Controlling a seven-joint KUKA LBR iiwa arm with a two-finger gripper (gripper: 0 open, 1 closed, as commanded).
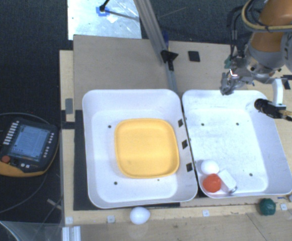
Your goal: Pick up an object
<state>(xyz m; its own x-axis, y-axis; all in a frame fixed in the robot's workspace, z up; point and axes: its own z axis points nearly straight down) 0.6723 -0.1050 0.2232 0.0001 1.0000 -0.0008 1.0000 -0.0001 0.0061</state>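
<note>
End effector (228, 88) hung over far edge of right bin (236, 134), near its back-left corner; finger state unreadable at this angle, nothing seen between fingers. Candidate objects sat in right bin's near-left corner, well apart from end effector: white ball (209, 166), orange ball (212, 183) touching it in front, small white block (227, 179) just beside both. Yellow plate (147, 147) lay flat in left bin (100, 114). White egg (139, 215) and green ball (267, 206) rested on tabletop (115, 59) outside bins. Teach pendant (24, 148) sat off to left.
</note>
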